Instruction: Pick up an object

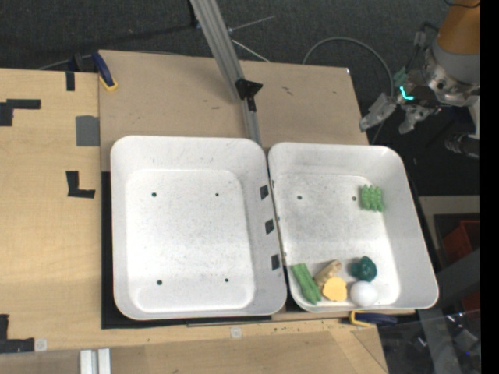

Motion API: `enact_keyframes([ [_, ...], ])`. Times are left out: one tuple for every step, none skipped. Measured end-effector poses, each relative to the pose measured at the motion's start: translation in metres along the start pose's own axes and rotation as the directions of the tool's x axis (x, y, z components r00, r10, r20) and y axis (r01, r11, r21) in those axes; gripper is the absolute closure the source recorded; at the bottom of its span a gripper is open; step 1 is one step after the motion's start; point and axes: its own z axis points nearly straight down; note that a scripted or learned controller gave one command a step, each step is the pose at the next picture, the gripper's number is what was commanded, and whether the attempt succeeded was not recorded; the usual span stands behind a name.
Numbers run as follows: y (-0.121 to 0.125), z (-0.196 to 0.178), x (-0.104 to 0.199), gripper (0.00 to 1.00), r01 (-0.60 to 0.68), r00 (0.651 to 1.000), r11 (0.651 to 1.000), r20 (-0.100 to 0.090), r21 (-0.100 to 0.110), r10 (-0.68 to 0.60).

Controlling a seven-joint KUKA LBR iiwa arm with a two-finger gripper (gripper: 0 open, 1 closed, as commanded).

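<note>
Camera view lets us see the gripper (392,115) spread wide and holding nothing, off the right bin's (405,174) far corner above dark floor (93,14). We count a green block (372,198) alone; white ball (362,293) near front.
</note>
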Motion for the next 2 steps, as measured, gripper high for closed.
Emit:
enact_keyframes([
  [0.001, -0.003, 0.000, 0.00, 0.001, 1.000, 1.000, 0.003, -0.004, -0.001],
  [0.003, 0.055, -0.009, 0.00, 0.000, 1.000, 1.000, 0.001, 0.001, 0.000],
])
